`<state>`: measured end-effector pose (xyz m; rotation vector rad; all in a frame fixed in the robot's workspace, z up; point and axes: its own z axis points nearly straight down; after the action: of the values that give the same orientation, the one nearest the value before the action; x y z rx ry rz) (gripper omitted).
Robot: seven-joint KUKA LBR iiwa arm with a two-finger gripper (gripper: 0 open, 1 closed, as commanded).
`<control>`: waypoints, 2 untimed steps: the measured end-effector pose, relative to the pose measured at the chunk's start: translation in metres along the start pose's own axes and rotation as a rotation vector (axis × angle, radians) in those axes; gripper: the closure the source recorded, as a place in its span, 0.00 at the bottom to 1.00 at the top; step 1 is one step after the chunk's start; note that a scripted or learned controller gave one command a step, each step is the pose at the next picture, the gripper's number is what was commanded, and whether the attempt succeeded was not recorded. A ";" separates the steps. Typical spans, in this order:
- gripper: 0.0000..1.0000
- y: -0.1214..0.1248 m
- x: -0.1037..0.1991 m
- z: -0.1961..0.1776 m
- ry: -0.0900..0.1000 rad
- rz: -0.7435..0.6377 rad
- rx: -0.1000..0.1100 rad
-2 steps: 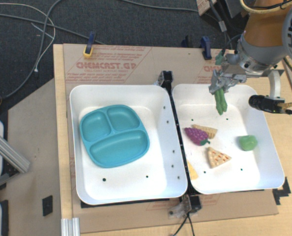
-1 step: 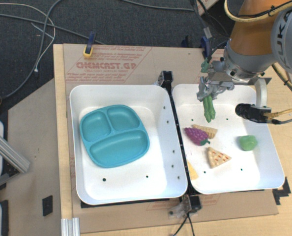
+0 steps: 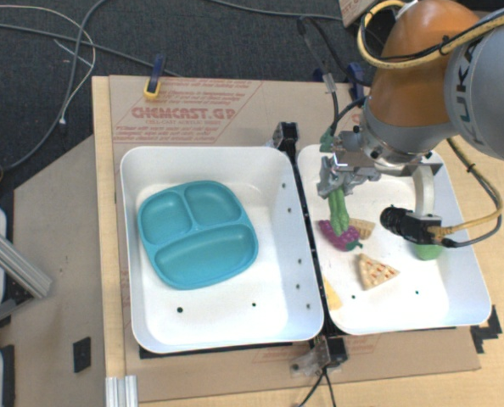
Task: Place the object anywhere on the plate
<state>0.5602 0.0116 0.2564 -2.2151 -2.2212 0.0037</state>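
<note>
Camera view, arm: grey arm with orange band (image 3: 422,53), reaching in from the right, wrist low over the right bin (image 3: 464,295) near its far-left corner.
Camera view, claw: gripper (image 3: 335,185) down among the toys beside the wall shared with the left bin; cannot tell whether apart or together, the wrist covers too much.
Camera view, object: most likely the green stalk with purple end (image 3: 342,223), lying just under the claw, near the left wall of the right bin; touching or only close, cannot tell.
Camera view, other toys: pizza slice (image 3: 376,271) toward the near middle of the right bin; yellow piece (image 3: 330,295) against the near-left wall; green round toy (image 3: 428,249) toward the right side, partly under a black part of the tool.
Camera view, plate: blue divided plate (image 3: 198,232) in the middle of the left bin (image 3: 142,312), nothing on it.
Step in hand: judged as the pick, at the very start; nothing seen lifted.
Next move: needs a firm closing on the stalk, a lift above the middle wall, then travel left and release over the plate.
Writing: "CHEMCAST GP" in red on the cardboard (image 3: 193,108) at the far edge of the bench; letters "KU" on the arm.
</note>
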 end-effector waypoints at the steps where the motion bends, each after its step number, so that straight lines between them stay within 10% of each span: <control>1: 1.00 -0.026 0.051 0.001 0.000 0.000 0.000; 2: 1.00 -0.052 0.098 0.006 0.000 -0.002 0.000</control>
<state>0.5082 0.1096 0.2508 -2.2128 -2.2230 0.0041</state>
